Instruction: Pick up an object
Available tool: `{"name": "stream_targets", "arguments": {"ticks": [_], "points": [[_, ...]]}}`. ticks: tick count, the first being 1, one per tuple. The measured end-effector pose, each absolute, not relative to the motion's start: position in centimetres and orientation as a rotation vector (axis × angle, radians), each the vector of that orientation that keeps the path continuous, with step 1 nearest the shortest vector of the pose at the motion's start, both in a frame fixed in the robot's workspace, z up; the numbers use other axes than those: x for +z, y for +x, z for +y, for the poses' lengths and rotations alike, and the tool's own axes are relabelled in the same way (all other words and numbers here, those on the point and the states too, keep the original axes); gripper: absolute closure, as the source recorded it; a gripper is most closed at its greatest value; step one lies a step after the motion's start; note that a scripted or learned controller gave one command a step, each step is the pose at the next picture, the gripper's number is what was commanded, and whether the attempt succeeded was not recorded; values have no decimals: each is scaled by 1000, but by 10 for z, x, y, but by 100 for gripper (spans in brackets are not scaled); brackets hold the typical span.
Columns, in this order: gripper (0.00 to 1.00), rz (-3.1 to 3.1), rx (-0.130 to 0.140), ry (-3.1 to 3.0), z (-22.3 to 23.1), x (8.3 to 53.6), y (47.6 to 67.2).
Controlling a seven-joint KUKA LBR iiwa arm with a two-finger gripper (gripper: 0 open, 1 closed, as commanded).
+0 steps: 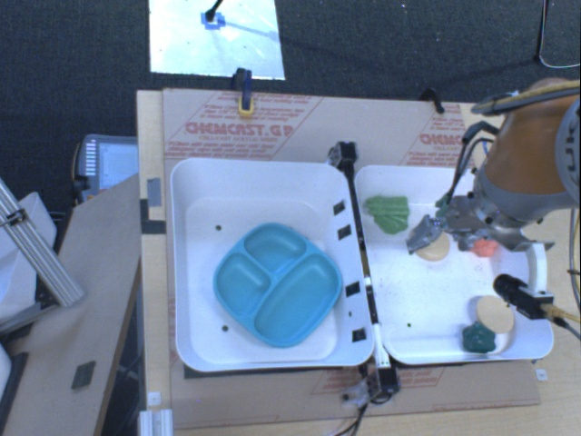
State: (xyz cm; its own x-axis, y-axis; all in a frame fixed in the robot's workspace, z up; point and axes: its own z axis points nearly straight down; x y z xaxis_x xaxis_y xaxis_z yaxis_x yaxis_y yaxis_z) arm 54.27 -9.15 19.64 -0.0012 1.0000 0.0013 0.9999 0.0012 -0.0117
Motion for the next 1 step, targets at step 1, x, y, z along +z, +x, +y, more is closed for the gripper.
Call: {"name": "stream_targets", "arguments": {"ticks": [1], "points": [[0,-2226,-2,-2218,-91,203,546]]}}
